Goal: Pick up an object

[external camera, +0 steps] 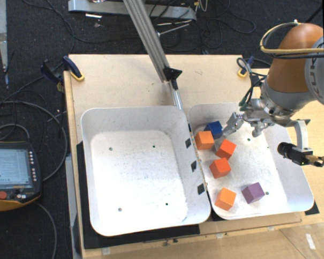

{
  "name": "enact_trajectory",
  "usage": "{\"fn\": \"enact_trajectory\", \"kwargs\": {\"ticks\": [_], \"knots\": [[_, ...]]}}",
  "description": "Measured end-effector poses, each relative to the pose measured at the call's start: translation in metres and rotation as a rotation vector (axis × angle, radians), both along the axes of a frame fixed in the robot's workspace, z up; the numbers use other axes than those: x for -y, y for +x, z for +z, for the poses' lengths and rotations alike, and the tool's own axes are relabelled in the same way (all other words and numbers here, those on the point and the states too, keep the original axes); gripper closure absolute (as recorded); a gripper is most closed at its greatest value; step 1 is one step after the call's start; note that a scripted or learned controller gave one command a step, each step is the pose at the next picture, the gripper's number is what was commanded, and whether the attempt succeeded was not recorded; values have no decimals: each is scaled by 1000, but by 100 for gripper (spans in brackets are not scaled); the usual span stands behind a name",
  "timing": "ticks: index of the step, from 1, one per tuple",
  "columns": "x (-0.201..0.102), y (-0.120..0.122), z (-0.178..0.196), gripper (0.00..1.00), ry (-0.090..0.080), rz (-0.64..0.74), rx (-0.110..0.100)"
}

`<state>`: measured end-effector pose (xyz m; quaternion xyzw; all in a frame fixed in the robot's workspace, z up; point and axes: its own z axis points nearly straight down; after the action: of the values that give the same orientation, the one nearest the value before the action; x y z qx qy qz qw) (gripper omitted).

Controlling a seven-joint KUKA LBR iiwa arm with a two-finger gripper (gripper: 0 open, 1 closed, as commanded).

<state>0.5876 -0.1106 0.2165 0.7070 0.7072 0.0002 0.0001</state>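
- Bench (122,79) carrying 2 shallow white bins side by side: left bin (99,156), right bin (287,185).
- Arm (296,61) reaching in from the right edge, orange band above the wrist, poised over the right bin's far half.
- Gripper (246,125) above the right bin near its far edge, 2 fingers spread apart, nothing between them.
- Left fingertip (230,126) just beside the blue cube (214,129); can't tell if touching.
- 6 cubes, all in the right bin, toward its left side.
- Blue cube near the far-left corner, touching orange cube 1 (205,140) just in front of it.
- Orange cube 2 (225,148) tilted, right of orange cube 1, below the gripper.
- Orange cube 3 (220,167) mid-bin, just nearer than orange cube 2.
- Orange cube 4 (226,198) close to the near edge, by the left wall.
- Purple cube (254,192) just right of orange cube 4, apart from it.
- Handheld pendant (14,173) on the floor beyond the bench's left edge.
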Motion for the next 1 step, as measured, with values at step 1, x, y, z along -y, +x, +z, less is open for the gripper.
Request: {"fn": "enact_trajectory", "kwargs": {"ticks": [1], "knots": [[-6, 4, -122, 0, -2, 0, 2]]}}
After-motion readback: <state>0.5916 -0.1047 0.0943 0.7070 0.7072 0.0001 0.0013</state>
